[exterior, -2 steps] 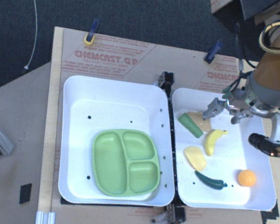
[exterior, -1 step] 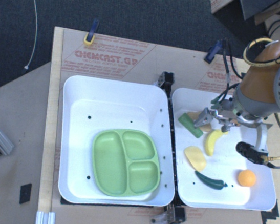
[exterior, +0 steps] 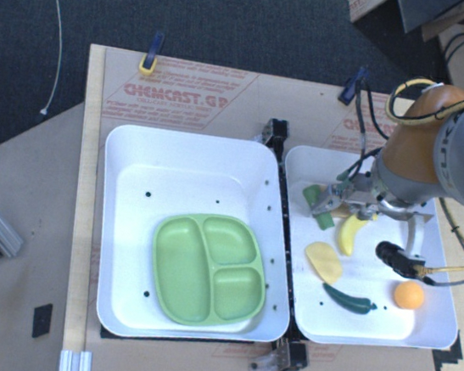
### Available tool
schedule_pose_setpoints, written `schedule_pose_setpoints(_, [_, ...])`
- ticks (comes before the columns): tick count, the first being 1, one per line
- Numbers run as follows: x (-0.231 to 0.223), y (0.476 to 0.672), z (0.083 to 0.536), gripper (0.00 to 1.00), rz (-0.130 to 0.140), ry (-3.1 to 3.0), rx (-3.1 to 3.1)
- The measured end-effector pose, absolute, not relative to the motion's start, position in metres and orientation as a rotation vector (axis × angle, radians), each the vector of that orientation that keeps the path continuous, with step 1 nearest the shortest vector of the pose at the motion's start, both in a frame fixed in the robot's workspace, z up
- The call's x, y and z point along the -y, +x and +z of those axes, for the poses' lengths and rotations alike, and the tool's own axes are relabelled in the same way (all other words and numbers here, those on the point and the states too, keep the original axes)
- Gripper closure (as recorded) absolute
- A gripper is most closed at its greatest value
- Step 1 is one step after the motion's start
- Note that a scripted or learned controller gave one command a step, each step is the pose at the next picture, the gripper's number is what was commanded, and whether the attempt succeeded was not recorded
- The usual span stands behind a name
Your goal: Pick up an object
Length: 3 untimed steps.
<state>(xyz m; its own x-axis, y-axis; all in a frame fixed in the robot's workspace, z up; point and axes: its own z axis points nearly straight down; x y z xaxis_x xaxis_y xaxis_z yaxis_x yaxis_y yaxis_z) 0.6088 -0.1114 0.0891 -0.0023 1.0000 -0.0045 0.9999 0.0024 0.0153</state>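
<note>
My gripper (exterior: 330,202) is low in the right bin (exterior: 430,332), near its back left part. A small green piece (exterior: 313,195) lies right beside it, touching or partly under it; I cannot tell whether it is gripped. A yellow banana (exterior: 350,235) lies just in front of the gripper. Further forward are a pale yellow lump (exterior: 324,262), a dark green pepper (exterior: 350,301) and an orange ball (exterior: 409,295).
The left bin (exterior: 123,165) holds a green divided plate (exterior: 208,267). The arm (exterior: 442,150) reaches in over the right bin's back right corner. Clamps stand at the board's rear edge.
</note>
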Motion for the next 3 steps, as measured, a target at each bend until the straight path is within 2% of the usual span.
schedule_pose_setpoints(1, [0.111,0.609,0.101,1.00,0.014,2.210,-2.213])
schedule_pose_setpoints(2, [0.114,0.608,0.145,1.00,0.004,2.219,-2.219])
schedule_pose_setpoints(3, [0.124,0.612,0.196,1.00,0.005,2.217,-2.217])
